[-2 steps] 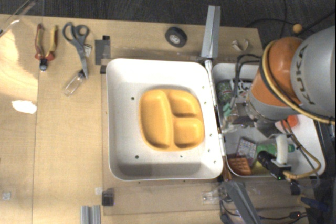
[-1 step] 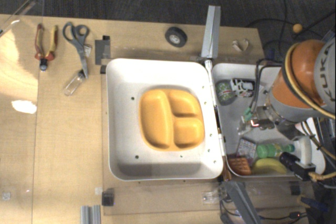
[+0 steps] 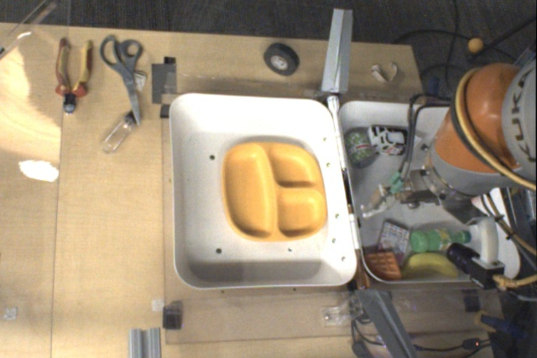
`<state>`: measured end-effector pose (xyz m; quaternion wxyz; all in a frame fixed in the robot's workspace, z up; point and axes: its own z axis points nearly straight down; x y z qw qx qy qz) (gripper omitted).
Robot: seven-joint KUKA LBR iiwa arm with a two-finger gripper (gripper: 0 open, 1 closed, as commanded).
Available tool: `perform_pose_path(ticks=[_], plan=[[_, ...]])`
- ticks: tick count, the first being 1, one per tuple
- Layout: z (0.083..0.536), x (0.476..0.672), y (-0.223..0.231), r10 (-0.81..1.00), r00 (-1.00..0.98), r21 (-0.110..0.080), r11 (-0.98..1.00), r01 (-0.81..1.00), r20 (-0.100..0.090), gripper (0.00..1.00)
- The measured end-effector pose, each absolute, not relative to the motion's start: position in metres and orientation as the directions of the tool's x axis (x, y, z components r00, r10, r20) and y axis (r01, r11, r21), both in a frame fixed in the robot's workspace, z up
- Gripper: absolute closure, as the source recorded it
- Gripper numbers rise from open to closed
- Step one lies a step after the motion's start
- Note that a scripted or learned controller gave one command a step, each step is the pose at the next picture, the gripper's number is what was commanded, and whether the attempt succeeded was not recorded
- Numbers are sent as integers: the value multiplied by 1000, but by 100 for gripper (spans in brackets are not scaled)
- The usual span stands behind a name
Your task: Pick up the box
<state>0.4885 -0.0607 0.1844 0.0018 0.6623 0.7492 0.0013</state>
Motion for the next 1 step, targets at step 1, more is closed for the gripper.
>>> perform_pose_path(ticks=[1], plan=[[92, 490, -91, 997, -77, 11, 77, 997, -3, 0]])
